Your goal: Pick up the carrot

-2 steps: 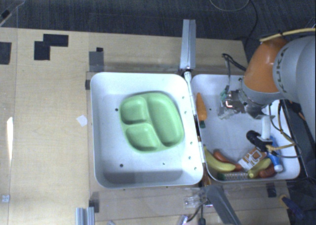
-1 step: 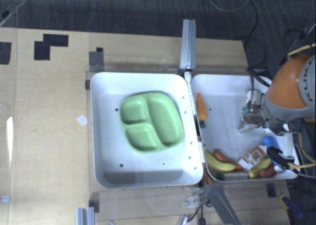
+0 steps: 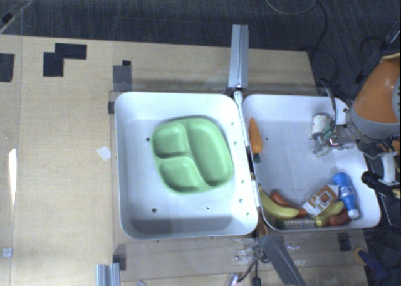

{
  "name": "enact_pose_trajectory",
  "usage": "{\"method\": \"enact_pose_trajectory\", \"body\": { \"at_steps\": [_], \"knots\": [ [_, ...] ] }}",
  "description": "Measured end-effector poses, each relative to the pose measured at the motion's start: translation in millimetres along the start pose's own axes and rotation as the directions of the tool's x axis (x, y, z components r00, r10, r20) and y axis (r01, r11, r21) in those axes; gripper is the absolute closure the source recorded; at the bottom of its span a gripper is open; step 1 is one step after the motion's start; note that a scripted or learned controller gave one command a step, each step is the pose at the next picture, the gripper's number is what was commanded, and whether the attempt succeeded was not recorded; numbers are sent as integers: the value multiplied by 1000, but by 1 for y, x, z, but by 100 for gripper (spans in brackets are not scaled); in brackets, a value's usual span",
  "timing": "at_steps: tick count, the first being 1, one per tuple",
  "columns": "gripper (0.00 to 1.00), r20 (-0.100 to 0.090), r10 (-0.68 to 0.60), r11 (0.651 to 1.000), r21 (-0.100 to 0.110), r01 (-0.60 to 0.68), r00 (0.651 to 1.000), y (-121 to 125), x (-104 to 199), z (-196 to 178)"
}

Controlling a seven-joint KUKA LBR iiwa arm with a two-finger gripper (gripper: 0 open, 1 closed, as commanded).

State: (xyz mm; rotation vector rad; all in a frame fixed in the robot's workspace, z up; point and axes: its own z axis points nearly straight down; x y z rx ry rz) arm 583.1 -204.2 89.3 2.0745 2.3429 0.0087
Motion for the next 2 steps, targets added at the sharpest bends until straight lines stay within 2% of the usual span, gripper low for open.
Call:
{"method": "enact_pose_trajectory", "body": {
  "at_steps": [1,2],
  "knots": [
    [100,-7,-43,999,14,43,999,34,-7,1],
    [100,-2,79,997,2,-79,997,2,-2,0]
  ]
}}
